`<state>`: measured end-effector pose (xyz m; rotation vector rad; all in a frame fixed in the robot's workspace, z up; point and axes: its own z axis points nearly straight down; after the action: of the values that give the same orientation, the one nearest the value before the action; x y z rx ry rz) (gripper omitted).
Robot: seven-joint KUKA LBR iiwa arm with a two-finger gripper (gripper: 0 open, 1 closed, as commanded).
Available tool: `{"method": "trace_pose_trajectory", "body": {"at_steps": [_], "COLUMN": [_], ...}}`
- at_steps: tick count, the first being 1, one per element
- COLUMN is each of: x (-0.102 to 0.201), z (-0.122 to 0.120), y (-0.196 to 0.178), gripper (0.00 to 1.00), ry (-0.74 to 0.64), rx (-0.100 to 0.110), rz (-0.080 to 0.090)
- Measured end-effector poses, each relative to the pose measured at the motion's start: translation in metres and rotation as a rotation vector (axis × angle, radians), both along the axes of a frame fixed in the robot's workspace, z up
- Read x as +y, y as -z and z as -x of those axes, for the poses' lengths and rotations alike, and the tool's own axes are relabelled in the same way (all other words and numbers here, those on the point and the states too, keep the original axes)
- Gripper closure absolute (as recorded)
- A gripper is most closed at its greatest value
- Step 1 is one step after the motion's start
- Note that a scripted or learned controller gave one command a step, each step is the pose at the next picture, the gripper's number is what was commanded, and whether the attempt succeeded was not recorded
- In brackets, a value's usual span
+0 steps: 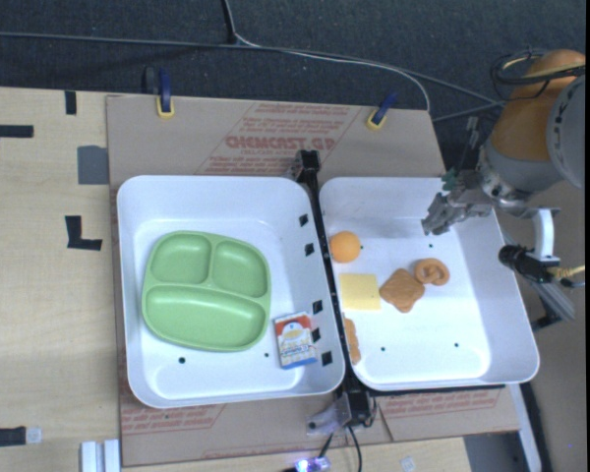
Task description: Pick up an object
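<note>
In the right bin (492, 357) lie an orange ball (345, 247), a yellow block (359, 291), a brown toast-shaped piece (401, 289) and a small brown pretzel-like piece (433, 272). Another orange-brown item (351, 340) rests against the bin's left wall. My gripper (440, 219) hangs over the bin's upper right part, above and right of the pretzel piece, with nothing seen between its fingers.
The left bin (138, 200) holds a green divided plate (207, 290) and a small red-and-white carton (295, 339) near its front right corner. Black clips join the bins along the middle wall (320, 254). Cardboard lies under both bins.
</note>
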<state>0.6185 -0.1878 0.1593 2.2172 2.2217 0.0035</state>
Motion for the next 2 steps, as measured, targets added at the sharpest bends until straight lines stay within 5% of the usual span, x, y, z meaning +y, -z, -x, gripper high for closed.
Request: {"method": "trace_pose_trajectory", "body": {"at_steps": [2], "x": [0.002], "z": [-0.009], "y": [-0.068], "gripper": [1.00], "ry": [0.000], "rx": [0.002], "rz": [-0.001]}}
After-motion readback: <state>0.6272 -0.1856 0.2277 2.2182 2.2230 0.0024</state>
